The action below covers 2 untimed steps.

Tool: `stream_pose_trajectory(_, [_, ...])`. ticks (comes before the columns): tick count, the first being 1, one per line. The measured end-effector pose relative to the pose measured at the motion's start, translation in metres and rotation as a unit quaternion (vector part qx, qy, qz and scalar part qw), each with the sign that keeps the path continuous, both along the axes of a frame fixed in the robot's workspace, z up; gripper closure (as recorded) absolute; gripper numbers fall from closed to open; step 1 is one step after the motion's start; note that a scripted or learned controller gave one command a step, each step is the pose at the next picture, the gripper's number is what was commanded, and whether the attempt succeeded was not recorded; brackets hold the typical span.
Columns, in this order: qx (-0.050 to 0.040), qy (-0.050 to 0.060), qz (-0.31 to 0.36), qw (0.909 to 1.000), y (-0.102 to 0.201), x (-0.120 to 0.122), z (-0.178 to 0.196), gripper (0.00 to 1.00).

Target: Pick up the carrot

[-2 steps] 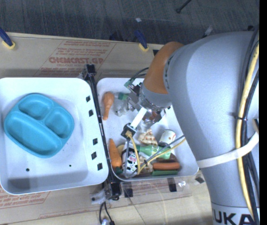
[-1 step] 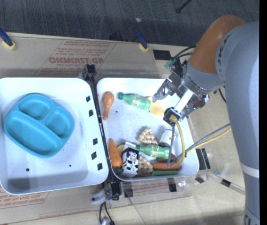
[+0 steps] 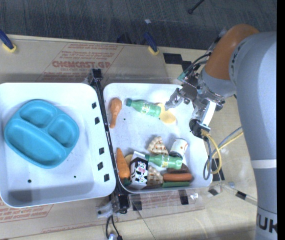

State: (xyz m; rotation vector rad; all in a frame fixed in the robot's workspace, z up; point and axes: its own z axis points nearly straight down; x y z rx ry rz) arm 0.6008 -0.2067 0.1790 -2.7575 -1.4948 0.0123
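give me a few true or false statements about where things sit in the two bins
1. The blue tray lies in the left bin. True.
2. A carrot lies near the right bin's left wall. True.
3. The gripper hangs over the left bin. False: it is over the right bin, near the green bottle.
4. The carrot sits on the blue tray. False: it lies on the right bin's floor.
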Motion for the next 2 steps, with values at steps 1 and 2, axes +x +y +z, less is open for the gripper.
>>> stream_pose_trajectory(1, [0.0013,0.002,-0.142,0.9898,0.043,-0.009,-0.09,0.0])
stream_pose_trajectory(2, [0.0009,-0.002,-0.104,0.9946,0.034,0.013,-0.076,0.0])
